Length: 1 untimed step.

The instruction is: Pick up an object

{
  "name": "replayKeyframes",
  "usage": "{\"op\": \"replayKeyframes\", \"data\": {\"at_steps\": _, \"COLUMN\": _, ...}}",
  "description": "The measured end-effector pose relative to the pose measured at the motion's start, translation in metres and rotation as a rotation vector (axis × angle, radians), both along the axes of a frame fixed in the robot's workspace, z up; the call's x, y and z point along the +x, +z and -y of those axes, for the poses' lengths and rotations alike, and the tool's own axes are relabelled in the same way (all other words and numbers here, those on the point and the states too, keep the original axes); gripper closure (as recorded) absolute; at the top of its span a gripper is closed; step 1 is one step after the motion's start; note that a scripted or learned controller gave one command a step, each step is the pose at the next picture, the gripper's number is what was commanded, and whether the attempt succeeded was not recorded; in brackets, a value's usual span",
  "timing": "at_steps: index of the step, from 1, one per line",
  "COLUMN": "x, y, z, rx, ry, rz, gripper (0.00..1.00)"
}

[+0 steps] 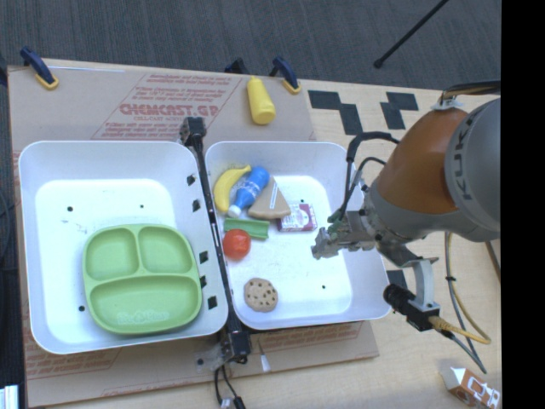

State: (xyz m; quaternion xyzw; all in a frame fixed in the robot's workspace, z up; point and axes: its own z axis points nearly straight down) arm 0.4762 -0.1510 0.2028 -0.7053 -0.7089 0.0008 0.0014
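Observation:
The right bin [289,153] holds a yellow banana [226,186], a blue bottle [249,189], a brown wedge-shaped toy [271,204], a small pink-and-white packet [296,218], a green piece [247,229], a red tomato [237,244] and a chocolate-chip cookie [261,295]. My gripper [327,245] hangs over the right side of this bin, just right of the packet and apart from it. No object shows between its fingers.
The left bin [51,169] bears a green divided plate [140,277]. A yellow cylinder [260,100] lies on the cardboard behind the bins. Blue clamps [286,72] grip the bench's back edge. Cables [460,313] trail at the right.

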Motion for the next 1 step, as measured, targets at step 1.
{"op": "replayKeyframes", "data": {"at_steps": 1, "x": 0.0063, "y": -0.1116, "z": -0.0257, "rx": 0.001, "ry": 0.002, "rz": -0.001, "gripper": 1.00}}
